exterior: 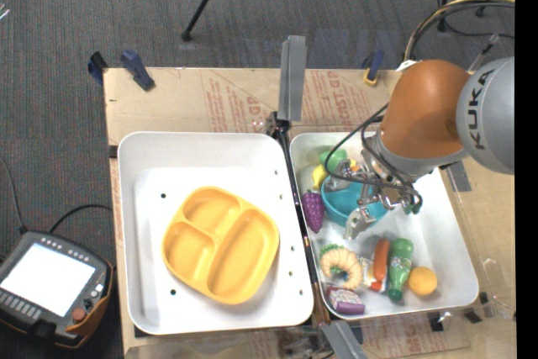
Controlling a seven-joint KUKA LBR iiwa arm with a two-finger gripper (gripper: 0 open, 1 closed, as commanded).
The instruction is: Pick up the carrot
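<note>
carrot [381, 258] hemmed by green bottle [399, 268] and donut [341, 266], open bin floor toward right wall [450, 214]

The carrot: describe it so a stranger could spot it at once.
Look in the right bin, near its front edge. The carrot is the slim orange stick lying lengthwise between the sprinkled donut and the green bottle; the orange ball nearby is round.

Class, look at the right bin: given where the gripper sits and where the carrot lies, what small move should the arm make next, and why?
Probably a short shift toward the bin's near edge, then down. The gripper hangs over the blue bowl, while the carrot lies just nearer the camera, untouched, beside the green bottle-shaped toy. Centring over the carrot first should keep the fingers off that neighbour.
</note>
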